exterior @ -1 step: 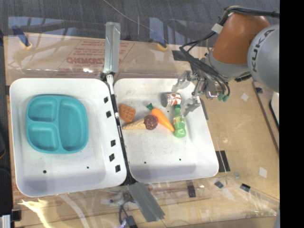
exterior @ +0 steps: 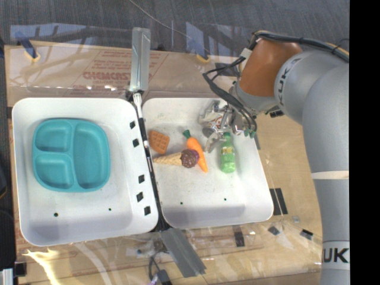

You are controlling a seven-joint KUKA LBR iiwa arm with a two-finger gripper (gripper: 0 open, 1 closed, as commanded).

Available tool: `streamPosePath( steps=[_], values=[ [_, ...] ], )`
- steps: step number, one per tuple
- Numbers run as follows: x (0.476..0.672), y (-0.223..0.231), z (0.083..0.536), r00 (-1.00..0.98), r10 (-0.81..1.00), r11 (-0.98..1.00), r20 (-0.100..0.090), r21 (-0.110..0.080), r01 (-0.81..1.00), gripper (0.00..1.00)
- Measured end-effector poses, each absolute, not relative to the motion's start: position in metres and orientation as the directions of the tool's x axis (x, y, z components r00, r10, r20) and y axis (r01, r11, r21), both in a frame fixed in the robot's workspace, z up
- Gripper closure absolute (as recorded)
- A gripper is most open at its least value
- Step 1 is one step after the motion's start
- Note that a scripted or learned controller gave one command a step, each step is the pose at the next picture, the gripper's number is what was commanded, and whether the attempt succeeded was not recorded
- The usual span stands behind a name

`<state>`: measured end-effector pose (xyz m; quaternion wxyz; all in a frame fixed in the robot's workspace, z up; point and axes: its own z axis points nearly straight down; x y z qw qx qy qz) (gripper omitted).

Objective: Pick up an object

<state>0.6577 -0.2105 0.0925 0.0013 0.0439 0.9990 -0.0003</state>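
The gripper (exterior: 218,123) hangs low over the right bin (exterior: 249,203), near its upper right edge, just above a green bottle (exterior: 228,157); whether it grips anything I cannot tell. A carrot (exterior: 198,152), cone (exterior: 176,158) and waffle (exterior: 158,141) crowd the centre; the lower half lies open.

My gripper (exterior: 218,125) over right bin (exterior: 249,203), touching green bottle (exterior: 228,157); carrot (exterior: 196,152) beside it.

The hand (exterior: 221,125) hides the green bottle's (exterior: 227,158) top; its fingers are too cluttered to read.
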Motion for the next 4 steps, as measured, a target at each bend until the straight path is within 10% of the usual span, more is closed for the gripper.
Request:
streamPosePath(
  steps=[3, 4],
  values=[
    [0.636, -0.112, 0.093, -0.339, 0.941, 0.339, -0.012, -0.017, 0.941, 0.00],
    [0.635, -0.113, 0.092, -0.210, 0.978, 0.210, -0.008, -0.012, 0.978, 0.00]
  ],
)
